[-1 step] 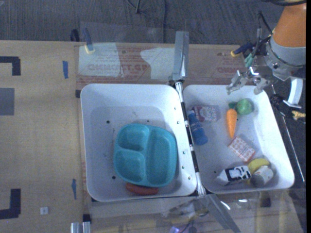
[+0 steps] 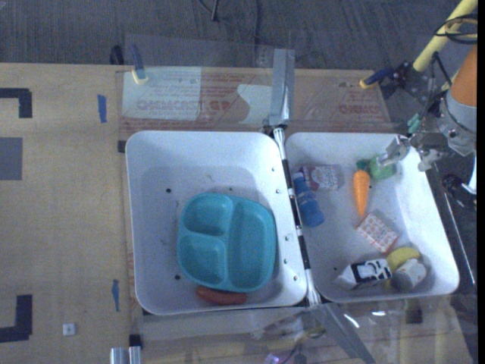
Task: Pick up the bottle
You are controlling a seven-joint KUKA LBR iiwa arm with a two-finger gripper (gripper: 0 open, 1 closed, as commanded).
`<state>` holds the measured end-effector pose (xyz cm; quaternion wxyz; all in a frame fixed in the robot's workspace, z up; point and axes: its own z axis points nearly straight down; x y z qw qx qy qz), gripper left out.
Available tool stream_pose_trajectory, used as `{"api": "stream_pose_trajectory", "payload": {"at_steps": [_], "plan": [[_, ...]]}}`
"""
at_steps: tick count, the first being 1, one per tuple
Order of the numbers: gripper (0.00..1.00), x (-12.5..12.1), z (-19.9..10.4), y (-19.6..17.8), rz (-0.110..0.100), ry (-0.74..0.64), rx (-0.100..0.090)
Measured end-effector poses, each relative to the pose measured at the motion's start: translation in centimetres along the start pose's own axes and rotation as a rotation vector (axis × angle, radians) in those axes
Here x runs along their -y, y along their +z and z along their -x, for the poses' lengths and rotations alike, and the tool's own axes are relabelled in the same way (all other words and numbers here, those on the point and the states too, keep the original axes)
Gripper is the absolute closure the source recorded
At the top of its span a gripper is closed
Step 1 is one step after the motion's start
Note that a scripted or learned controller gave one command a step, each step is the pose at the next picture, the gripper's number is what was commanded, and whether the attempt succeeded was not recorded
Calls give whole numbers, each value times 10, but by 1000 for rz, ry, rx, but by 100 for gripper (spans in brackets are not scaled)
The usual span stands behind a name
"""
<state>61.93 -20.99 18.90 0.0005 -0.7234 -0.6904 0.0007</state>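
Two shallow white bins sat side by side on the bench. The left bin (image 2: 151,158) held a teal divided plate (image 2: 226,242), lying flat on its floor, and a reddish sausage-shaped toy (image 2: 222,296) lay just beside the plate's near edge, against the bin's near wall. The right bin (image 2: 439,233) held the loose clutter: a blue bottle (image 2: 306,201), a carrot (image 2: 361,190), a green item (image 2: 383,169) at the far side, a small checked packet (image 2: 377,231), a little carton (image 2: 370,271), a yellow piece (image 2: 403,256) and a grey lump (image 2: 409,276) in the near right corner. A pale pouch (image 2: 326,177) rested just to the right of the bottle's cap end.

The bottle lay on its side along the right bin's left wall, cap pointing far; it probably rolled or was tipped there, so the wall crowded one flank.

The gripper (image 2: 400,149) hung over the far right part of that bin, near the green item. Whether it was clenched or released could not be told, and nothing showed within its grasp. The bottle lay well apart from it, to the left and slightly nearer, with the carrot between.
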Motion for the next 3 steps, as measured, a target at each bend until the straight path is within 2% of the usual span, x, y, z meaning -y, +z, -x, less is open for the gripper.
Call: {"api": "stream_pose_trajectory", "payload": {"at_steps": [1, 2, 3], "plan": [[0, -18, -2, 88, 6, 142, -5], [100, -17, -1, 81, 1, 141, -2], [100, -30, -43, -10, 1, 396, 1]]}}
